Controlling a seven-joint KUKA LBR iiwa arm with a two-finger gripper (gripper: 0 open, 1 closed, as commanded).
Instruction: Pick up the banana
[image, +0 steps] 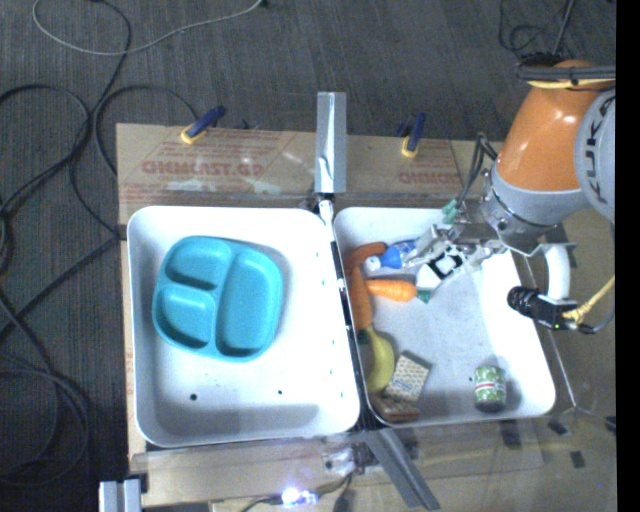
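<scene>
The banana (378, 360), yellow with a greenish end, lies against the left wall of the right bin (520, 400), near its front. My gripper (441, 262) hangs over the back middle of that bin, well behind and to the right of the banana. The gripper is close to a carrot (392, 291) and a blue and white bottle (396, 256). Nothing of the banana is between the fingers.
A long orange piece (357, 283) runs along the right bin's left wall behind the banana. A patterned small box (408, 376) lies just right of the banana, and a green can (489, 386) stands at the front right. The left bin (150, 400) holds a blue divided plate (218, 296).
</scene>
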